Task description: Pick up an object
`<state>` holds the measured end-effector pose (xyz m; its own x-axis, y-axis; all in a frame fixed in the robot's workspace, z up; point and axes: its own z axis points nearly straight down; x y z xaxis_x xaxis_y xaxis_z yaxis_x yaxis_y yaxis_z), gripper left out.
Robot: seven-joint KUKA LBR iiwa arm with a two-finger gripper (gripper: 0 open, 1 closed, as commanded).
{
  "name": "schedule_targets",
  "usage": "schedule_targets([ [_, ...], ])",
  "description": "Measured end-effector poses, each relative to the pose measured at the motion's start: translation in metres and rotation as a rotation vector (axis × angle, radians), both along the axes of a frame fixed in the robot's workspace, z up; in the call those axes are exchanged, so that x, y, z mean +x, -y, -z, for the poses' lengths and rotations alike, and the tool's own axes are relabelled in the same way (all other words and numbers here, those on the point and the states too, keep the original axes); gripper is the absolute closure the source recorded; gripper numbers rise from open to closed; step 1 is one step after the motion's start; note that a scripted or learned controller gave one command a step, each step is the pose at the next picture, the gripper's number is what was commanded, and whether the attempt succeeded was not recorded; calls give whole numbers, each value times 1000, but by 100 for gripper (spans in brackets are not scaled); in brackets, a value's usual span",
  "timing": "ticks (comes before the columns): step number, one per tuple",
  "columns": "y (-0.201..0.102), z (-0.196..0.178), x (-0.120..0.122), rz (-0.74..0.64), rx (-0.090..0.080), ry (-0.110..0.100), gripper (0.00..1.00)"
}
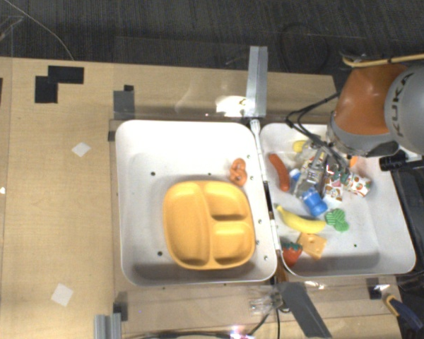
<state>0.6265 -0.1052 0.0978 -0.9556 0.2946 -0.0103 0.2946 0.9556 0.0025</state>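
Your gripper (312, 179) hangs low in the right bin (389, 249), in the middle right of the frame, directly above a heap of small toys. From this slanted view I cannot tell its state, because the metal parts mix with the objects below. A blue block (314, 203) lies just under the tool, perhaps touching it, but I do not see it clearly held.

Around it you have a red sausage (280, 171) to the left, a banana (302, 221) below, a green piece (336, 221) beside the banana, an orange wedge (312, 245) and a red fruit (290, 254) near the lower edge, and a white patterned box (355, 185) to the right. The left bin (134, 189) carries a yellow divided tray (208, 223) and a small orange toy (238, 171).

I judge that you are at the descent or the closing step of the pick. The next move needs a firm closing on one object only, then a straight lift, because the neighbours lie very near and can be dragged along.
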Motion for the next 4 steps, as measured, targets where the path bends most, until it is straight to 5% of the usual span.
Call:
schedule_targets([
  [1, -8, 10, 27, 337, 4, -2, 0],
  [2, -10, -5, 31, 329, 4, 12, 100],
  [3, -38, -91, -15, 623, 7, 0, 100],
  [4, -5, -8, -79, 550, 3, -11, 100],
])
